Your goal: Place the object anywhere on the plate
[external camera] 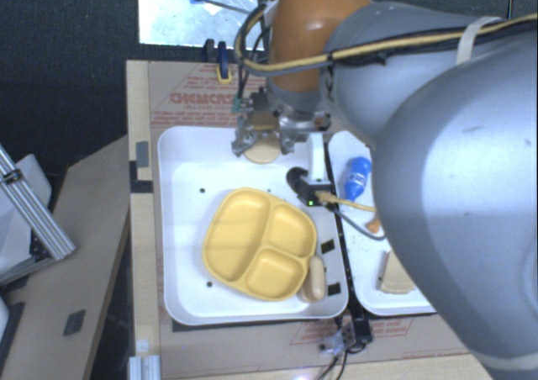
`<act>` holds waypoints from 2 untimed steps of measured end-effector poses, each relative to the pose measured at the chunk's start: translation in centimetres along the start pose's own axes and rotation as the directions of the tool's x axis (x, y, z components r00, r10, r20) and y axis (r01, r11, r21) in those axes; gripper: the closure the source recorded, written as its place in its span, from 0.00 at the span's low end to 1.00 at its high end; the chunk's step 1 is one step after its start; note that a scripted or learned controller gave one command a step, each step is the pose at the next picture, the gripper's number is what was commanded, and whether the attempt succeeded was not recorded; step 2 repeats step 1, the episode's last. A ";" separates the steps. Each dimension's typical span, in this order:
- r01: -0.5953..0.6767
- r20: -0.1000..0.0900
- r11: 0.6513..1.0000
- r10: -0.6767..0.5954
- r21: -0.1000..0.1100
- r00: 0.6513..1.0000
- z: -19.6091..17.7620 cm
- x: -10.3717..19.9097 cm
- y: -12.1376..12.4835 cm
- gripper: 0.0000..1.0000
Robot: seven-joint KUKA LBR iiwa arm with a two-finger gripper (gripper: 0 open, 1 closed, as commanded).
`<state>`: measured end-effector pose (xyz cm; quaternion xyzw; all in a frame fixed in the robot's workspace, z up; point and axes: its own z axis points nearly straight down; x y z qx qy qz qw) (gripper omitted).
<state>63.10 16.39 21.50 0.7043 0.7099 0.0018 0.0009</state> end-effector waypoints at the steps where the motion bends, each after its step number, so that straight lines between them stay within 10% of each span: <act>1: -0.003 0.001 1.000 0.003 0.002 1.000 0.0 -0.3 -0.1 0.00; 2: -0.003 0.001 1.000 0.003 0.002 1.000 0.0 -0.3 -0.1 0.00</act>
